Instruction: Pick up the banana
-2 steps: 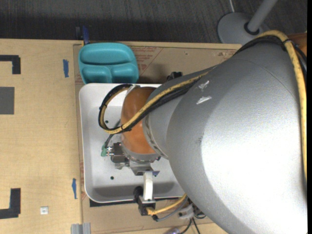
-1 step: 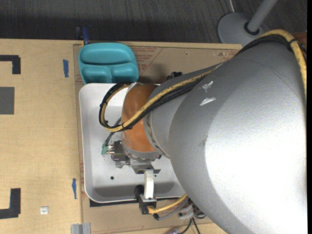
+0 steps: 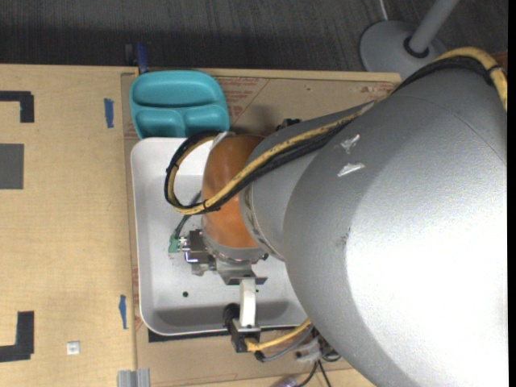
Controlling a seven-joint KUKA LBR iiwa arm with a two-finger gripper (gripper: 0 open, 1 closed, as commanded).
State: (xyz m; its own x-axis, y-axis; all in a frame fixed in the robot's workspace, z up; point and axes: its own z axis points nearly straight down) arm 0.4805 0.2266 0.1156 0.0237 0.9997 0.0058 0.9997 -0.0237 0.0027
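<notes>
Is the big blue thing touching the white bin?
Cannot tell. In the camera view the blue thing sits at the far end of the white bin and its lower edge overlaps the bin's rim, but no contact or gap shows plainly.

Bulky grey arm (image 3: 387, 216), orange wrist band (image 3: 226, 192), black-and-yellow cables (image 3: 242, 176) along it

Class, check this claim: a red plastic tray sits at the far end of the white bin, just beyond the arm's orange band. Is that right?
Not quite. The plastic tray is teal, not red, as the camera view shows. It does sit at the far end of the white bin, just beyond the arm's orange band.
</notes>
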